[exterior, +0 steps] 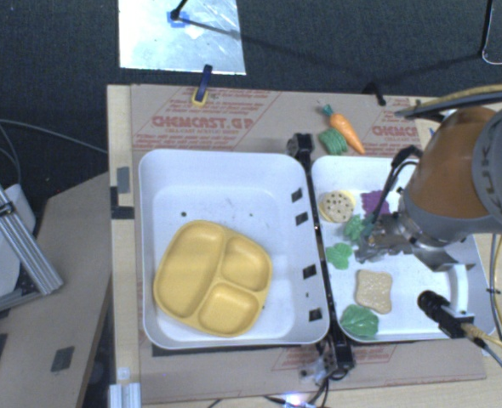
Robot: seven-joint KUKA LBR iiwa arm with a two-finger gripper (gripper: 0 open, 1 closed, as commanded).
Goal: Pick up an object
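Several toy foods crowd the right white bin (387,334); the tool (372,243) hangs low at centre, grip state unreadable, presumably targeting the pale-green leafy piece (339,255) at nine o'clock.

1. Bright, even overhead light is washing the two white bins (225,164), paling their floors.
2. Glare is bouncing off a shiny sheet (181,24) at the top.
3. The dark floor (47,49) is staying dim.
4. Shadows are falling soft and short; focus is looking slightly soft throughout.
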